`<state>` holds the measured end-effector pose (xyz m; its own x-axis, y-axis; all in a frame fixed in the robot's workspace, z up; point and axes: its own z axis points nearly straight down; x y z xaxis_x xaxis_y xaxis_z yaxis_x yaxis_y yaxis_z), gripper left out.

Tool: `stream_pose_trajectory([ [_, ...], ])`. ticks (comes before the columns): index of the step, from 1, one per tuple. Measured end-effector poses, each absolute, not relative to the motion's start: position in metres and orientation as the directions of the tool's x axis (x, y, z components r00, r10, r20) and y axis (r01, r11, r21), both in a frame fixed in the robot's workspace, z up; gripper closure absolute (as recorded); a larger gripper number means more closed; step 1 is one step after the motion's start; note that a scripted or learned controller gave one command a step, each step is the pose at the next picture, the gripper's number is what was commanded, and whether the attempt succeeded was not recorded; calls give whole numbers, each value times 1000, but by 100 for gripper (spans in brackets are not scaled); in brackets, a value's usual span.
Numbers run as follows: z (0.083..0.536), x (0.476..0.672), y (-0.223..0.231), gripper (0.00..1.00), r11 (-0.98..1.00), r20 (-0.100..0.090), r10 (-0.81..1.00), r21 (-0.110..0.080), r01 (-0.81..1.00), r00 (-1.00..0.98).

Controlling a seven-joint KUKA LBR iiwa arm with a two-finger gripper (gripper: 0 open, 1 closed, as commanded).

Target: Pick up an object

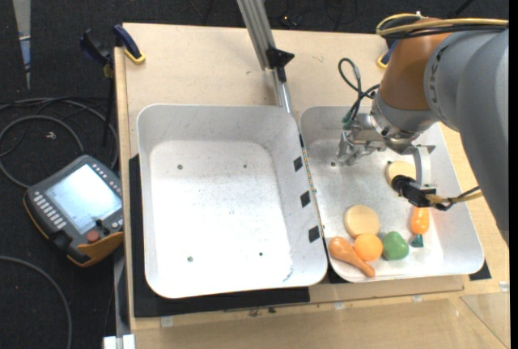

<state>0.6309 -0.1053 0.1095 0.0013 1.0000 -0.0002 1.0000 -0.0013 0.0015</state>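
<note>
The left bin [214,193] lies on the tabletop [202,64] beside the right bin [453,250]. Over the right bin's far part hangs the hand [353,151]; whether it is apart or together I cannot tell. Nearer the front edge lie a pale disc [362,219], an orange ball [368,246], a green piece [395,245] and a small carrot [419,220].
</note>
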Motion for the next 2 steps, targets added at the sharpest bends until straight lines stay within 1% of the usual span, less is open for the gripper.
stream_pose_trajectory([
  [1,168,637,-97,100,4,-1,1000,7,1000,-4],
  [2,232,636,-98,100,3,-1,1000,8,1000,-3],
])
